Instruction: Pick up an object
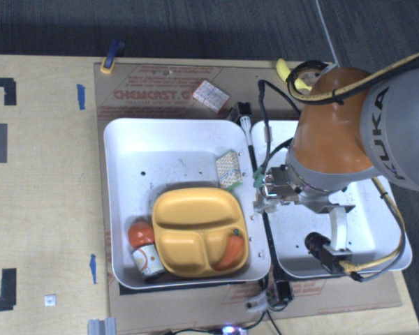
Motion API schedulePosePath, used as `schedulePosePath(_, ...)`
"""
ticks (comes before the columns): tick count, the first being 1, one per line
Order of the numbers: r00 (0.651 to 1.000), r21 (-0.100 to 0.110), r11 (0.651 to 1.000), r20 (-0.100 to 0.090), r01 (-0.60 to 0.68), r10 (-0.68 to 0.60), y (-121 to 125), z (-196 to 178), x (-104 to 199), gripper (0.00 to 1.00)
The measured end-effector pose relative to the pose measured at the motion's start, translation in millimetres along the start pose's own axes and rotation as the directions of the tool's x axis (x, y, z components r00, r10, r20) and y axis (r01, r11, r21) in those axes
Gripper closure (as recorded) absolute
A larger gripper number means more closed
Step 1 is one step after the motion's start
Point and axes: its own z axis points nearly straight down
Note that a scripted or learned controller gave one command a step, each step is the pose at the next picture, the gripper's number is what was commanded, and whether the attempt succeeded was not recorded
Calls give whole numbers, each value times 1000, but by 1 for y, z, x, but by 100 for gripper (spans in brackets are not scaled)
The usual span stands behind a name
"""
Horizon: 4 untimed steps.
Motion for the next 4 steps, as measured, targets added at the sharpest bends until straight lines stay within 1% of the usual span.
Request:
schedulePosePath(1,1000,0,1000,0,0,0,0,22,-10,100)
schedulePosePath(2,1000,0,1000,1,-1,1,0,39,-111,100)
schedulePosePath(3,1000,-4,1000,2,0,0,44,65,-144,100)
schedulePosePath(4,1000,0,1000,0,0,0,2,44,-143,100)
